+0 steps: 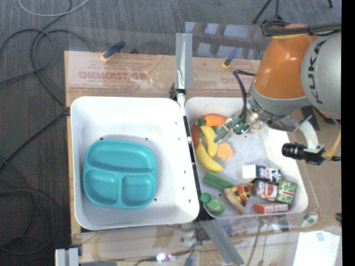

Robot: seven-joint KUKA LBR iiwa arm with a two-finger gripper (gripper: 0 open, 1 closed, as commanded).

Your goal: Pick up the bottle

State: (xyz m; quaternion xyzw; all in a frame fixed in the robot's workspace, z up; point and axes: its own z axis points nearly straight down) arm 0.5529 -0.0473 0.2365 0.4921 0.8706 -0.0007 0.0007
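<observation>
Two bins sit on the desk; the bottle [212, 195] lies green in the right bin [277, 148], at its near-left corner. The pincer [221, 136] hangs over the bananas [207, 148], fingers apart, gripping nothing.

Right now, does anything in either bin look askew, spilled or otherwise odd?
Nothing looks spilled or damaged. The green bottle lies on its side at the right bin's front left corner, among a jumble of toy food. The teal plate sits flat in the left bin.
</observation>
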